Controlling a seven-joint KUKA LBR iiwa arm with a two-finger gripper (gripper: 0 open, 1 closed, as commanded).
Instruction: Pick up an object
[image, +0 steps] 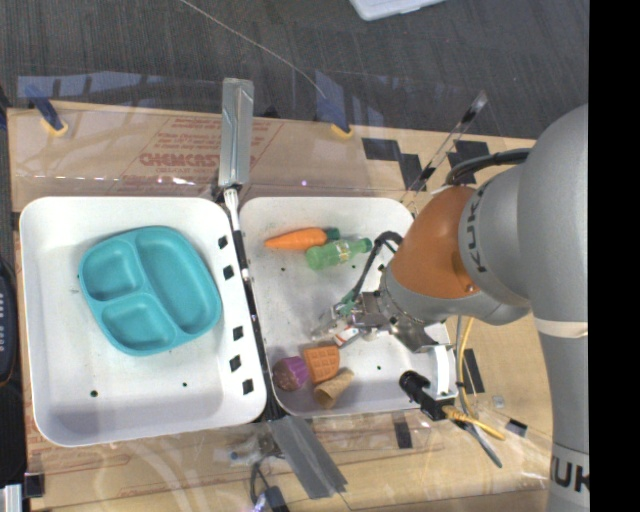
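In the right bin (290, 290) lie an orange carrot (296, 239), a green bottle (336, 251), a purple round thing (291, 373), an orange waffle-like piece (322, 361) and a tan cone (335, 386). My gripper (343, 318) hangs low over the middle of this bin, just above the waffle piece and right of bare floor. The wrist covers its fingers, and nothing shows between them.
The left bin (60, 330) holds a teal divided plate (150, 288). A divider with black clips (240, 300) separates the two bins. The arm's grey and orange body (470, 250) covers the right bin's right side.
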